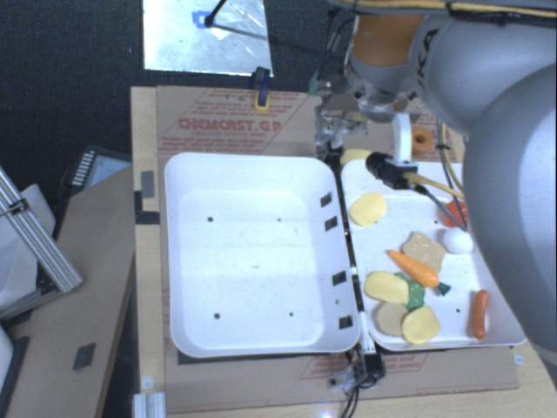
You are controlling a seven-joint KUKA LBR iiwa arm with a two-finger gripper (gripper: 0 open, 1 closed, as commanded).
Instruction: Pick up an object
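A cardboard-topped bench [235,116] stands against a dark backdrop and bears two shallow white plastic bins side by side; the left bin [252,251] shows a bare floor, and the right bin [487,316] holds a scatter of toy food. The grey arm with its orange band reaches in from the right, and its two-finger gripper [335,142] hangs over the far corner of the right bin, by the wall between the bins. How the tool stands cannot be told, since the wrist hides its tip.

The nearest thing to it is a pale yellow rounded lump [355,157] at the bin's far edge, partly covered. Just below lies a smooth yellow potato-shaped piece [368,208], clear of its neighbours. It looks light, stiff and somewhat slippery (a moulded plastic, by the sheen), so a grip across its narrower width should hold best.

Farther forward lie an orange tapered carrot [413,269] with a green top, resting against a tan porous bread-like slice [425,249], a small white egg [458,240], a reddish sausage [478,313] and flat yellow discs [420,325]. These crowd together, so they would be harder to take cleanly.
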